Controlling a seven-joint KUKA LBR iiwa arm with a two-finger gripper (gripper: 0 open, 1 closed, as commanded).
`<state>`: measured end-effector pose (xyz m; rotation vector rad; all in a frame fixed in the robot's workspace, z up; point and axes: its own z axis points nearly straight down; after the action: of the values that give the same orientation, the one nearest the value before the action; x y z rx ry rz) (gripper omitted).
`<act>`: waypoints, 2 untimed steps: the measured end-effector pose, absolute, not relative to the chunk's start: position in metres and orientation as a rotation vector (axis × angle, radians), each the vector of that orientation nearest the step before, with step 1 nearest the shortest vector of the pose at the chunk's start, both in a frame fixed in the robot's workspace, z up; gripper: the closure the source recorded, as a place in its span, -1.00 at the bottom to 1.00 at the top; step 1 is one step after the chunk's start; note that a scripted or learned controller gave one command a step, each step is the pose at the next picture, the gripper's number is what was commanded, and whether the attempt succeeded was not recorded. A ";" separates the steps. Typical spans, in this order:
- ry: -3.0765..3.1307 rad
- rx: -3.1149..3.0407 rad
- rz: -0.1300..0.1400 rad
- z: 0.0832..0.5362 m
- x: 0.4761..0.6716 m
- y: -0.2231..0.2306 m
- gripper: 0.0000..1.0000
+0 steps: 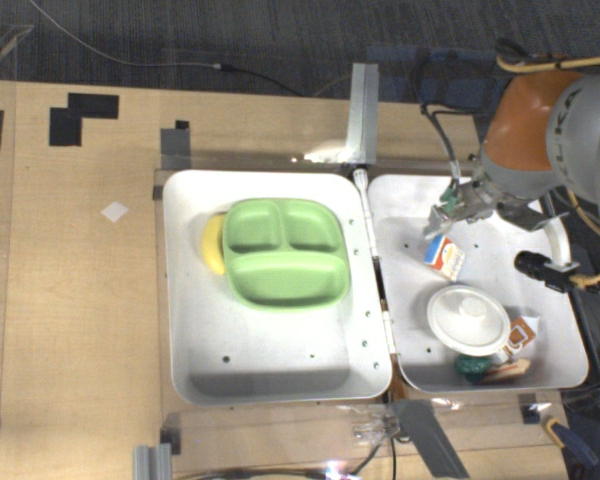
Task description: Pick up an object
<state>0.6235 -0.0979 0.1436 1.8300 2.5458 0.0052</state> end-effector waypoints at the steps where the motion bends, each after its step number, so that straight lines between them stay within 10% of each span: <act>1: 2.546 1.830 0.005 0.143 0.623 -0.098 -1.00; 2: 2.564 1.801 0.008 0.088 0.598 -0.092 -1.00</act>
<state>0.5980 -0.0920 0.0879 1.8009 2.5636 0.0077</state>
